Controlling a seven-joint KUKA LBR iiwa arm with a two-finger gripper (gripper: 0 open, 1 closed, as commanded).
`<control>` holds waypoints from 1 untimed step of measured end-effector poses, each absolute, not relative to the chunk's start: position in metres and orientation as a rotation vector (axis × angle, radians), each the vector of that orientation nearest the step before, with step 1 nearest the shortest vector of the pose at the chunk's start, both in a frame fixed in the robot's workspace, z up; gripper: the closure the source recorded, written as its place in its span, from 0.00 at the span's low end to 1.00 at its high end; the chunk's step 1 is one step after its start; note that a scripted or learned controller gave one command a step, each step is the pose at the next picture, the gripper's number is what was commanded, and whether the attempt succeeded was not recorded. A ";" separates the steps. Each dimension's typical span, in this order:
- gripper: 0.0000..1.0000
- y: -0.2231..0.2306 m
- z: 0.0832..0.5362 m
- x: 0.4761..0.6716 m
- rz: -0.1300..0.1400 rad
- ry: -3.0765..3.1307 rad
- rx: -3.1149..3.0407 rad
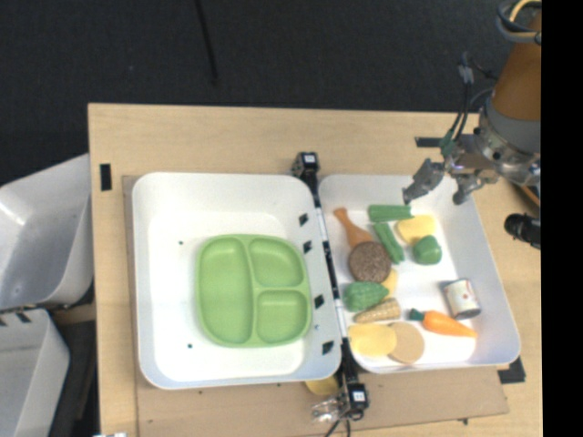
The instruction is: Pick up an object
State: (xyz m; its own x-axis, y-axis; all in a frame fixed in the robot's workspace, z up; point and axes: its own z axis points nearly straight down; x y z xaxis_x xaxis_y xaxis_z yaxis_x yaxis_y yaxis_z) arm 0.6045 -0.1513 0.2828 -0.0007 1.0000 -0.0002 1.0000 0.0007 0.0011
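Gripper (444, 182) is held fingers apart, nothing between them, over right bin (492, 271) far edge — apparently staged above green pepper (389, 213).

Two shallow white plastic bins sit side by side on the bench: the left bin (155, 244) and the right bin (483, 271).

The left bin holds one light green plastic plate with three compartments (253, 290).

The right bin holds a heap of toy food and small things, about twelve pieces as far as can be told:
- one orange carrot (446, 323)
- one small silver can (460, 298)
- one round brown patty (370, 261)
- one tan drumstick (352, 227)
- about four green pieces
- about four yellow or tan pieces, overlapping, so the count is unsure
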 end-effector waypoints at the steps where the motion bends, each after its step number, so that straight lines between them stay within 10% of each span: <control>1: 0.00 -0.106 0.125 0.584 -0.014 2.236 2.227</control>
State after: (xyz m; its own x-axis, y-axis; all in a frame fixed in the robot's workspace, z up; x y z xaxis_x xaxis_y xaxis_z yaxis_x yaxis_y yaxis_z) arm 0.5841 -0.1057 0.1255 -0.0041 1.0000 0.0041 0.9999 0.0041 -0.0162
